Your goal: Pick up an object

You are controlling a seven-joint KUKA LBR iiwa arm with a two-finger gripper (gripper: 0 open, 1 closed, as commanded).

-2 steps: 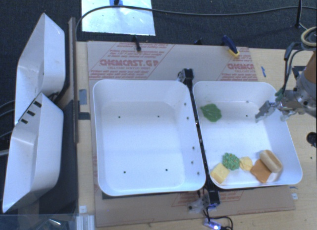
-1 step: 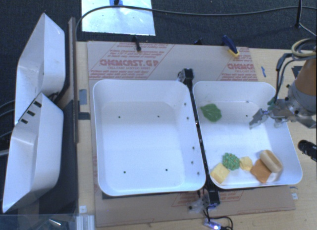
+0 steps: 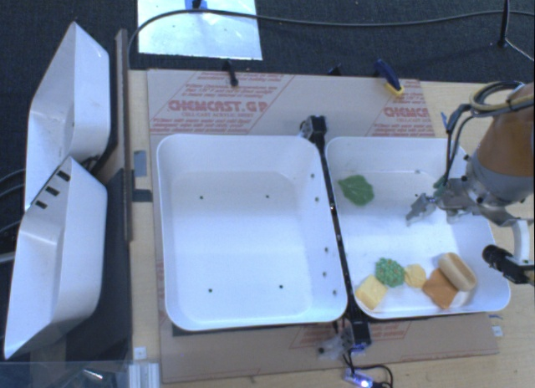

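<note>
Green and lumpy, a soft leaf-shaped toy (image 3: 357,189) lies on the floor of the right-hand white plastic bin (image 3: 393,154), in its upper left part and close to the wall shared with the neighbouring bin. The metal two-finger claw (image 3: 420,209) hangs to the right of that green piece and slightly lower, apart from it, with bare white floor between them; its fingers look spread and nothing sits between them. Along the near edge of the same bin lies a row of small things: a pale yellow block (image 3: 371,292), a round green bumpy piece (image 3: 389,271), a small yellow disc (image 3: 415,275), an orange-brown wedge (image 3: 440,288) and a tan bread-like roll (image 3: 456,270), all well below the claw. The grey arm with its orange band (image 3: 506,148) reaches in over the bin's right side. The left-hand white bin (image 3: 175,211) sits just beside, wall to wall.
</note>
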